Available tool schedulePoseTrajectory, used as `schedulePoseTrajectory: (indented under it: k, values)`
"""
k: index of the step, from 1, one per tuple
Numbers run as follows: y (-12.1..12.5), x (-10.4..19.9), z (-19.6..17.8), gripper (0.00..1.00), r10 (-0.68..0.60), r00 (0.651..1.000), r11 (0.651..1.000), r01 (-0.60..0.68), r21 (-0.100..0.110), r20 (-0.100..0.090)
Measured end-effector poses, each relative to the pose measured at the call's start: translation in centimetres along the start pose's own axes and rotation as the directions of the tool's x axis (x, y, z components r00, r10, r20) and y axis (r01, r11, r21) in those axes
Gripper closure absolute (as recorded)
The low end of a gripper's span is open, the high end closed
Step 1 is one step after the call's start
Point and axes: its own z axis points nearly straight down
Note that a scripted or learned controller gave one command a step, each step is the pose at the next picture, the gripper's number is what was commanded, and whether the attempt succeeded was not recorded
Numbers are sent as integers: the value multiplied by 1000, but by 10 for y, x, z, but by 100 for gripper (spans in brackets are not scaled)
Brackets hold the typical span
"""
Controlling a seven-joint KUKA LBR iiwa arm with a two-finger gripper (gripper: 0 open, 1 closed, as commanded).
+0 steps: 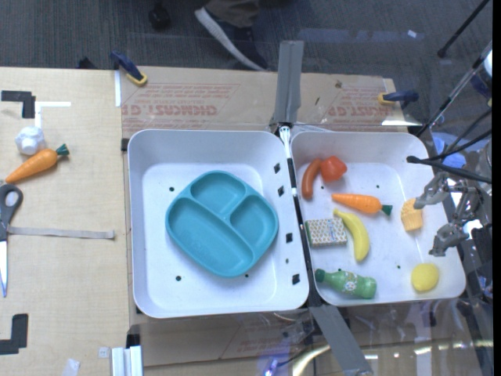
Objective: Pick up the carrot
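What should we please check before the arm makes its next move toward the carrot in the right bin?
1. Carrot in the right bin: ok, lying flat, in full view.
2. Room around it: not ok, the banana lies close below, the red pepper above left.
3. Tool over carrot: not ok, it sits at the bin's right edge, by the cheese.
4. Tool free of objects: ok, nothing between its fingers.
5. Fingers open: cannot tell.
6. Target mix-up: ok, the second carrot lies outside the bins, far left.
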Motion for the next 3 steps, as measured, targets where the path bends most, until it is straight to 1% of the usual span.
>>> schedulePoseTrajectory:
  k: [1, 2, 3]
  values:
    - [26, -35, 128, 0, -163, 987, 987, 163, 1, 2]
    - [62, -70, 128, 0, 151, 988, 988, -151, 0, 1]
    - [92, -138, 127, 0, 324, 946, 946, -324, 1, 2]
